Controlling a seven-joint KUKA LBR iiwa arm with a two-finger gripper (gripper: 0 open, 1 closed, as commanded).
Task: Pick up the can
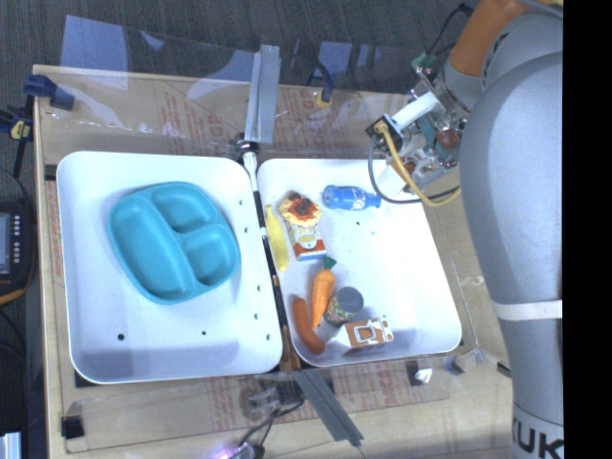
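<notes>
I'm at the approach step: tool [413, 153] sits over the right bin's [435, 285] far right corner, can't tell its opening, nothing visibly gripped; can [346, 303] lies near the front, just beside the carrot [320, 295]; next I need to travel nearward and descend

The arm [521, 208] was cut off by the top and bottom edges; its bulk hid the desk's [143, 127] right side; the gripper [406, 156] was a tangle too small to read; the can [344, 304] stood partly behind the carrot [321, 295]; the box's [368, 333] label was illegible.
</notes>
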